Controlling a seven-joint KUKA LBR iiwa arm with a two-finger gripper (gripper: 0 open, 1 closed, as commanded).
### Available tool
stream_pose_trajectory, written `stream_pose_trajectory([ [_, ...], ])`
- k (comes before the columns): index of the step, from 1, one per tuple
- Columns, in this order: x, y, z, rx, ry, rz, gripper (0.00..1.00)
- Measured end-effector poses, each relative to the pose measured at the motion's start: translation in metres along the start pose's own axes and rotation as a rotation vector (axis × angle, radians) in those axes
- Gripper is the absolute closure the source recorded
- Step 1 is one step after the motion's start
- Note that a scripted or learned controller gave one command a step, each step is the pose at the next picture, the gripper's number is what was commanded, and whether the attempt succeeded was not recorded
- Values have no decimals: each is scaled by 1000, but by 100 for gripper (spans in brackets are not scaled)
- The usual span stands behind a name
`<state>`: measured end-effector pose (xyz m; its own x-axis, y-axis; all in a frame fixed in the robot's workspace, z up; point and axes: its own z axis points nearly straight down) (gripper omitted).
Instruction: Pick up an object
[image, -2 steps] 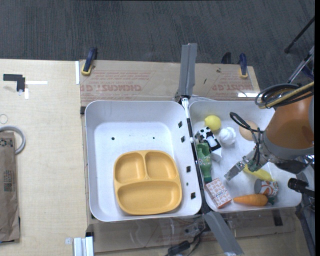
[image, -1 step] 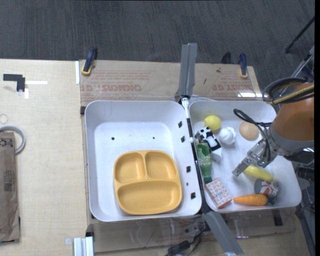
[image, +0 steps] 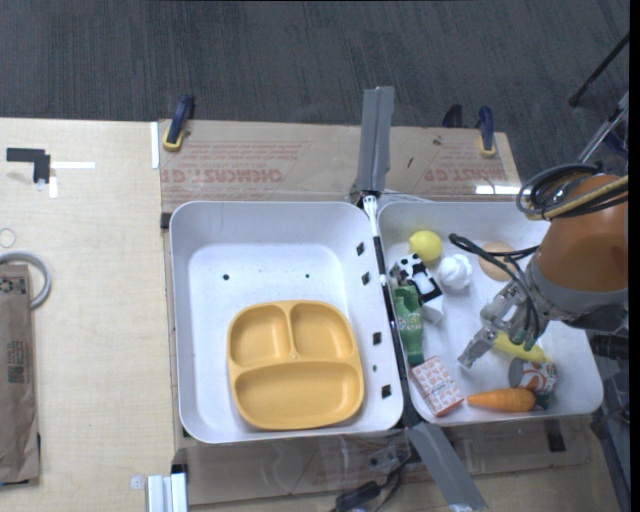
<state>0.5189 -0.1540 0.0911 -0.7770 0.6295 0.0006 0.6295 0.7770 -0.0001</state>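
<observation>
Gripper low in the right bin, near the carrot

Fingers (image: 478, 350) of the gripper (image: 492, 338) stand apart with nothing between them, low over the right bin (image: 580, 400). Just below them the orange carrot (image: 502, 401) lies flat near the bin's front wall, its long axis running left to right, narrow tip pointing left toward a small patterned carton (image: 437, 386). A yellow divided plate (image: 296, 362) sits in the left bin (image: 190, 300).

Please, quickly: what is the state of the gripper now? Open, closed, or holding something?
Two-finger gripper: open, holding nothing, over the right shallow white bin.
</observation>
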Motion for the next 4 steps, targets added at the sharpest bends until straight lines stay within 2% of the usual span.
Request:
stream_pose_trajectory([
  [1,0,0,0,0,0,-1,0],
  [2,-26,-32,0,-1,-3,-80,0],
  [3,-39,-16,-1,-1,-5,-293,0],
  [4,-31,21,-1,-2,-6,-669,0],
])
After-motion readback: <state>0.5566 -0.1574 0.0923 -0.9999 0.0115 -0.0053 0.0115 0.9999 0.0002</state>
